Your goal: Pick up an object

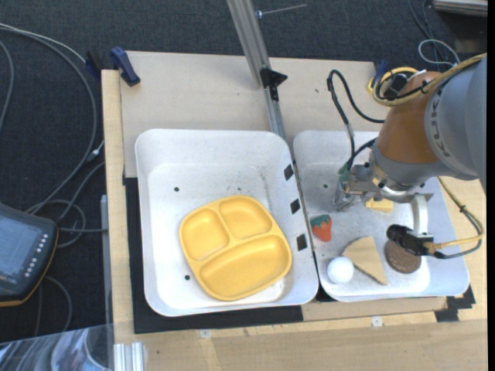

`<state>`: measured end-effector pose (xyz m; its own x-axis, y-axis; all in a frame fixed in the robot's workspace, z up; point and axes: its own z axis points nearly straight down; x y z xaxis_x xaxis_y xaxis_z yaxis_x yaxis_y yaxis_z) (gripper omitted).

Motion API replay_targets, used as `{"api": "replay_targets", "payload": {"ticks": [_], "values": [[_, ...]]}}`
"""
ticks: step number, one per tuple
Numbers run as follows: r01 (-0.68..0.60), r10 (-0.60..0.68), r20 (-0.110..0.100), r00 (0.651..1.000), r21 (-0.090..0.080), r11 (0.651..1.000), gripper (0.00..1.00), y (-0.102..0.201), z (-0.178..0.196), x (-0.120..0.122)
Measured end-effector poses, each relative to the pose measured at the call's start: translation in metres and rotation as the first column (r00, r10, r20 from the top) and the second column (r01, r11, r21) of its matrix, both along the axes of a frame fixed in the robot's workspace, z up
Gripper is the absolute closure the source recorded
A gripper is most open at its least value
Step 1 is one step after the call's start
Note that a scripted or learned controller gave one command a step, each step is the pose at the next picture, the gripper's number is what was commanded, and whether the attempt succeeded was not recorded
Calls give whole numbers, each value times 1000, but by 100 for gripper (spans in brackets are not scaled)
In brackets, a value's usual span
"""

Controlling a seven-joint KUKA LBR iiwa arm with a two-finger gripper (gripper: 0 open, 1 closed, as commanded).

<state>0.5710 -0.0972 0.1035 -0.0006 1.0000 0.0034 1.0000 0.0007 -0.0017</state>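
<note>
The gripper [349, 192] is hanging low over the right bin [441, 288]; I cannot tell its state. A small red-and-green strawberry [322, 227] is lying just left below it, near a white ball [339, 270].

No text, label, brand, number or sign can be read anywhere on the bench

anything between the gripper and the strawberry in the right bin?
Nothing visible. The gripper hangs over bare floor of the right bin, and the strawberry lies just down-left of it by the bin's left wall. The white ball and wedge sit further down.
</note>
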Motion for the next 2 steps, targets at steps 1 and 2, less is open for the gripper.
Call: {"api": "replay_targets", "payload": {"ticks": [1,2], "values": [[-1,1,8,1000,-4,1000,100,-1,45,8],[-1,1,10,1000,-5,1000,100,0,110,9]]}}
